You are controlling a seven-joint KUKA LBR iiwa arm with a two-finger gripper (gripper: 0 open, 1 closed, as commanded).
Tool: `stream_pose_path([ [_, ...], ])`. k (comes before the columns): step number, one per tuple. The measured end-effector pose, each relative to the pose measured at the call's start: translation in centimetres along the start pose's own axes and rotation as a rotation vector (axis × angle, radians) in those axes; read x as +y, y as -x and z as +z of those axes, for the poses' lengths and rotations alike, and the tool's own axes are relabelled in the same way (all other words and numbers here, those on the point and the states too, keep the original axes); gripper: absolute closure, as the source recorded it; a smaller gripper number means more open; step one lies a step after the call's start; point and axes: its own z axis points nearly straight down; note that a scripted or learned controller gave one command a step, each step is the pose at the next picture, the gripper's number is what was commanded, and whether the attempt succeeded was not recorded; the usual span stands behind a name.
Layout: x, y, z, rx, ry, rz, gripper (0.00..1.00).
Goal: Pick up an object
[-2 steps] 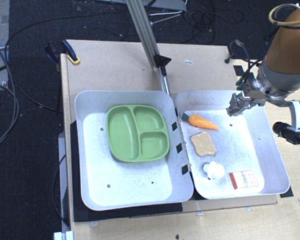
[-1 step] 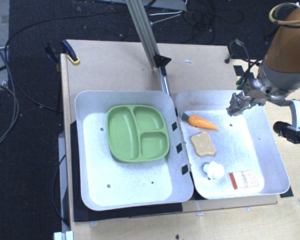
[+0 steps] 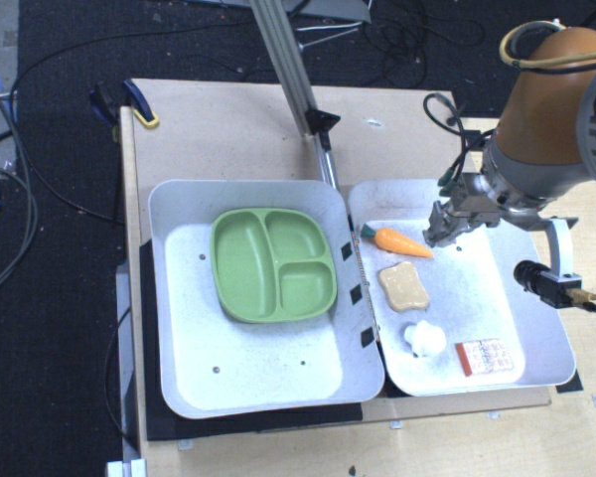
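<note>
Camera view: gripper sat low over the right bin, upper centre-right of frame, just right of the carrot. Couldn't tell its opening, too dark. Carrot lay in that bin, apparently ungrasped.

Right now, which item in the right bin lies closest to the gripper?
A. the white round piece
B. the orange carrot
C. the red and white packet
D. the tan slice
B. The carrot lies in the right bin just beside the gripper, at that bin's far end; the tan slice, the white round piece and the red and white packet all sit further toward the near edge.
</note>
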Motion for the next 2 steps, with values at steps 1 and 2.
stream_pose_path([
  [1, -2.5, -5.5, 0.9, 0.001, -0.001, -0.001, 1.0],
  [2, -3.6, -10.8, 0.7, 0.001, 0.001, -0.002, 1.0],
])
